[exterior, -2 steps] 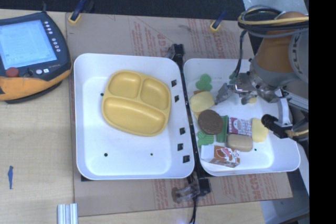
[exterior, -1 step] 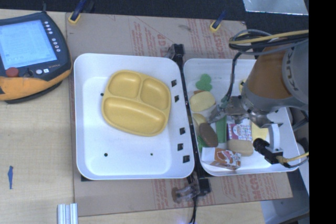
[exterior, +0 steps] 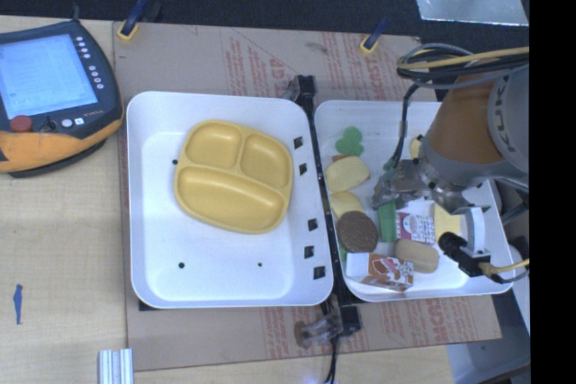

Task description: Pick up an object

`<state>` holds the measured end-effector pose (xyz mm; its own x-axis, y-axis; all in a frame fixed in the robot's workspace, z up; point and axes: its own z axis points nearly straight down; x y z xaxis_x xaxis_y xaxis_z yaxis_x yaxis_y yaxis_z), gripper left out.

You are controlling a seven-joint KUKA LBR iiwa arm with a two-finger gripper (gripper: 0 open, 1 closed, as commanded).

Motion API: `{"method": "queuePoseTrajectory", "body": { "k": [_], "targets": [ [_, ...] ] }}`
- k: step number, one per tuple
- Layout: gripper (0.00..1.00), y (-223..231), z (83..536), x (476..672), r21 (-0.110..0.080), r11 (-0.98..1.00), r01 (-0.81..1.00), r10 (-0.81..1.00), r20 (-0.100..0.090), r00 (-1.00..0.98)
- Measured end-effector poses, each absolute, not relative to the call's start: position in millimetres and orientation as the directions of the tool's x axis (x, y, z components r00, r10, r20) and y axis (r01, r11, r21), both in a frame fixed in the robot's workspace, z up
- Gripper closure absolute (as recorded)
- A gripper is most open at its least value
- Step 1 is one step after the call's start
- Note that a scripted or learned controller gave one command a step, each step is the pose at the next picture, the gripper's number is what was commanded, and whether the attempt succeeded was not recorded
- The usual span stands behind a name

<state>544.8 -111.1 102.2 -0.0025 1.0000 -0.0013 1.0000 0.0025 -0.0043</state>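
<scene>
A divided plate (exterior: 236, 175) lies in the left bin (exterior: 153, 283). The right bin (exterior: 360, 110) holds small items, the arm (exterior: 468, 126) over it. A tablet (exterior: 49, 85) sits far left.

Yellow divided tray (exterior: 234, 174), white bins (exterior: 153, 274), green toy (exterior: 349, 140), brown round cookie (exterior: 357, 231) — orange-banded grey arm (exterior: 472, 126).

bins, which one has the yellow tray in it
The left bin: it holds the yellow tray, while the right bin holds small food items under the arm.
</scene>
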Motion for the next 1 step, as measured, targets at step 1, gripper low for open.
{"method": "queuePoseTrajectory", "body": {
  "k": [1],
  "targets": [
    [1.00, -20.5, 198.2, 605.5, 0.011, 0.015, 1.000, 1.000, 0.003, -0.015]
  ]
}}
